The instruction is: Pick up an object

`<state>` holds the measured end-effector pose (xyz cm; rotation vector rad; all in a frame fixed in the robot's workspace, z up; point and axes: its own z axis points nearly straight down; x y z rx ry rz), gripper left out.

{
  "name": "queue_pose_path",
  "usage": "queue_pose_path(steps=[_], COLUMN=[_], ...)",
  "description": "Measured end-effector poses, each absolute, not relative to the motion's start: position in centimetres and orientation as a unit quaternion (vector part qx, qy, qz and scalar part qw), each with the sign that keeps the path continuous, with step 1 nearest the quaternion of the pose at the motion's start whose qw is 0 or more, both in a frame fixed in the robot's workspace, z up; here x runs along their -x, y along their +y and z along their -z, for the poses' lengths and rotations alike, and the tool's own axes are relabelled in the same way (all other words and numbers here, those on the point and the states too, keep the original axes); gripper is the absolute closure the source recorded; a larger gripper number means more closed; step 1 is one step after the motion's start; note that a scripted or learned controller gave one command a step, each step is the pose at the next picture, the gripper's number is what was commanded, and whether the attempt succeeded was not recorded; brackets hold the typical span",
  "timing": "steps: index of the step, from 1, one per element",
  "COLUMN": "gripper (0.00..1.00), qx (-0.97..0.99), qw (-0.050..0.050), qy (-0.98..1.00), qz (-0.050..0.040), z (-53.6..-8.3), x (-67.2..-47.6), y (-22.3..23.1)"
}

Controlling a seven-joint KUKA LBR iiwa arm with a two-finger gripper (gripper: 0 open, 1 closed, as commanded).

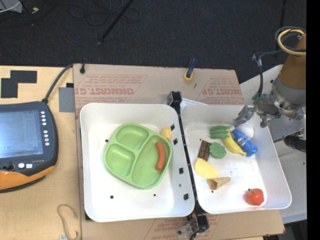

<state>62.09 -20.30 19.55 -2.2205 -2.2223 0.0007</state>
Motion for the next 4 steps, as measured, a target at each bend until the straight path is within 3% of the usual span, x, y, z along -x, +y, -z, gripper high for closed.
queue_pose_path(steps=[2, 3, 4], gripper=[0.0, 1.0, 1.0], qx=[0.706, 0.705, 0.707], qw=[0.003, 0.0, -0.002], qy=[-0.708, -0.709, -0.707], qz=[-0.0016, -0.0001, 0.0008], z=[-8.4, -9.9, -16.1], x=[-61.2, -61.5, -62.1], y=[-19.5, -19.6, -20.0])
